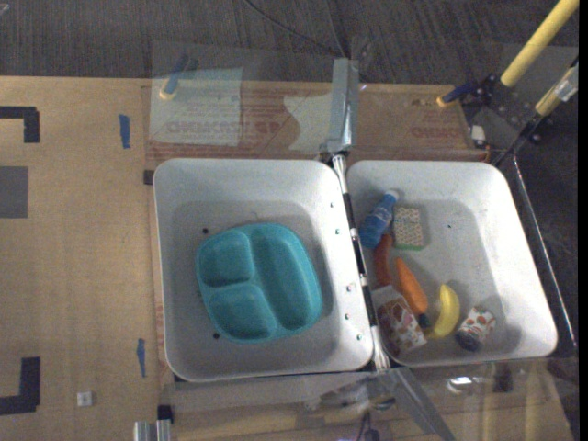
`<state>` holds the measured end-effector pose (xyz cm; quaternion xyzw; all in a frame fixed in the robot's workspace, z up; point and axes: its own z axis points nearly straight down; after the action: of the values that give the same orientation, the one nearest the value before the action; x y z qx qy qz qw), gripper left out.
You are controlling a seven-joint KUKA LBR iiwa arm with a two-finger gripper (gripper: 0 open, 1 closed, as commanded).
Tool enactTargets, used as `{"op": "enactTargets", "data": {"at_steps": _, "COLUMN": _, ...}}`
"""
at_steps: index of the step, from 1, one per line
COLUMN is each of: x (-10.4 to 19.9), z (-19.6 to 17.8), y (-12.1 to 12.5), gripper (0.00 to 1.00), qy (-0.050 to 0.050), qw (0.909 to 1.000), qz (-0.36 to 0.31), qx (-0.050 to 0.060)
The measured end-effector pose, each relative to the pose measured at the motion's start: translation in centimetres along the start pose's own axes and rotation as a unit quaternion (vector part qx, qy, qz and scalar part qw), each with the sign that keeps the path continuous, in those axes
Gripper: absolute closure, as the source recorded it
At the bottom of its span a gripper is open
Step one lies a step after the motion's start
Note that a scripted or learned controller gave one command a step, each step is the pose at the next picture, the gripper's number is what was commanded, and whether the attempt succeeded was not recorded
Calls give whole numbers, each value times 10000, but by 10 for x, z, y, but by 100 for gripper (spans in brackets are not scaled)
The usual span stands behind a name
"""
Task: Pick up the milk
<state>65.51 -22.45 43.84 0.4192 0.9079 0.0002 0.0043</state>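
Right bin (514, 246) front-left corner: milk (401, 320) wedged against wall, beside carrot (411, 285), banana (446, 309). Gripper state: cannot tell.

Milk carton (400, 321) left of banana (446, 310)

The arm's pose cannot be told from this moment; nor can the state of its hand.
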Motion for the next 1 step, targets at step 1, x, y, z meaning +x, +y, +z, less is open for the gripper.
{"op": "enactTargets", "data": {"at_steps": 1, "x": -1, "z": -13, "y": 1, "gripper": 100, "qy": -46, "qw": 10000, "qz": -8, "qx": -23}}
